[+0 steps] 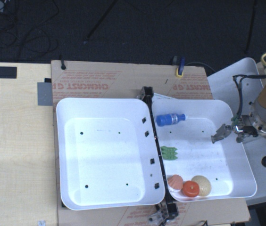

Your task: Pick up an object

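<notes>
Arm: reaches in from the right, over the right shallow white plastic bin (239, 173).
Gripper (220, 134): near the bin's right wall; jaw state cannot be told.
Cut off: arm body at frame edge.

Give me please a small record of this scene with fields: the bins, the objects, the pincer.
left bin: white, shallow
right bin: white, shallow, holds all the objects
blue bottle: lying on its side, near the divider at the far end
green item: beside the divider, mid bin
near corner group: pink piece, red round piece, beige round piece, close together
pincer: over the right bin's right side, holding nothing visible
</notes>
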Motion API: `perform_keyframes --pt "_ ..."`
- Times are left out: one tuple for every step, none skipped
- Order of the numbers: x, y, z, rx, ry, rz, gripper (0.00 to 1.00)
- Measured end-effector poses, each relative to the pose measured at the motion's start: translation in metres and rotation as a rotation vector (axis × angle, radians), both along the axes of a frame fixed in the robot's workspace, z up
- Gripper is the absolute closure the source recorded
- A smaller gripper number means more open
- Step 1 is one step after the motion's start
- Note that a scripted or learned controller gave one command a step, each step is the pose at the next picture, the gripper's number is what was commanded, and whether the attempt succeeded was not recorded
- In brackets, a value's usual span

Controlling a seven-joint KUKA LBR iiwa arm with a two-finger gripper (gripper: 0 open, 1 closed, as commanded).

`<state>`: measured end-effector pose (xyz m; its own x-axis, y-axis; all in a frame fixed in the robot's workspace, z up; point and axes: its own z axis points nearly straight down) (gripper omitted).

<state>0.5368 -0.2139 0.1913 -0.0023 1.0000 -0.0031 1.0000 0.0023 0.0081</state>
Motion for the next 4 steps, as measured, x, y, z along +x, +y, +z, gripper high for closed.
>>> perform_keyframes --pt "-0.002 -0.001 0.118 -0.002 -0.004 -0.001 0.0" --pt "-0.005 0.002 0.012 0.007 0.019 -0.003 0.0" --pt "-0.036 -0.001 0.116 0.001 0.002 -0.002 0.0" --pt "-0.058 0.0 0.162 0.002 0.005 -0.002 0.0"
